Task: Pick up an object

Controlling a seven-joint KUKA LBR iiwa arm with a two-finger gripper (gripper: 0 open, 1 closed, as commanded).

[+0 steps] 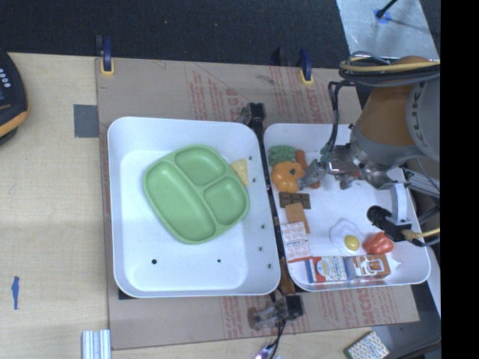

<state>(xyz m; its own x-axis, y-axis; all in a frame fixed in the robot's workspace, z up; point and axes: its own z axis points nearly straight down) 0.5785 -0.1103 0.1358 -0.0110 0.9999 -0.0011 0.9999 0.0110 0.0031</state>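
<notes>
My gripper (pixel 317 173) hangs low over the upper middle of the right bin (pixel 338 137), just right of an orange pumpkin-like toy (pixel 287 176). A green leafy toy (pixel 281 154) and a small red-orange piece (pixel 301 158) lie above the pumpkin. Below it sit a dark brown block (pixel 294 200) and a tan block (pixel 296 215), then a printed card (pixel 295 239). A fried-egg toy (pixel 349 239), a red pepper (pixel 378 243) and a flat carton (pixel 349 268) lie along the near side. Nothing shows as held.
The left bin (pixel 135 260) holds a green divided plate (pixel 196 193) with a yellow piece (pixel 240 171) poking out at its right edge. The grey arm with its orange band (pixel 389 114) crosses the right bin's far right corner.
</notes>
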